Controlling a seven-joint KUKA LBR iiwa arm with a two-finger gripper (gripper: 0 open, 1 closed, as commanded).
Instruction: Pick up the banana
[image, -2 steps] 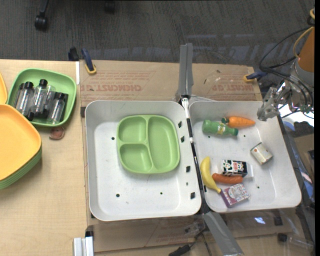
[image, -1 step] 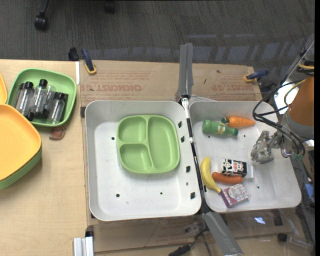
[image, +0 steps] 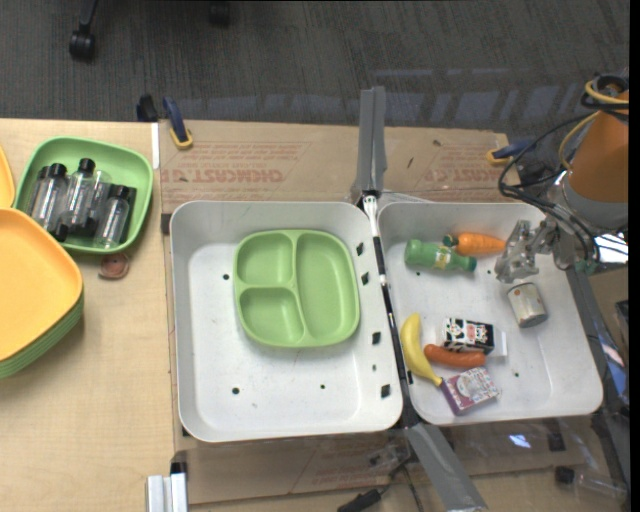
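Observation:
The yellow banana (image: 415, 346) lies in the right bin (image: 585, 385), close to its left wall, curving from the middle toward the front. My gripper (image: 516, 257) hovers over the bin's back right part, well to the right of the banana and apart from it. It sits just above a silver can (image: 528, 304) and right of an orange carrot (image: 480, 242). Nothing shows in the gripper.
Near the banana are a red sausage (image: 455, 355), a black-and-white box (image: 469, 333) and a pink packet (image: 470, 390). A green bottle (image: 438, 256) lies at the back. The left bin (image: 200, 390) holds a green divided plate (image: 297, 288). Orange plates (image: 35, 295) and a green tray of bottles (image: 85, 195) stand at far left.

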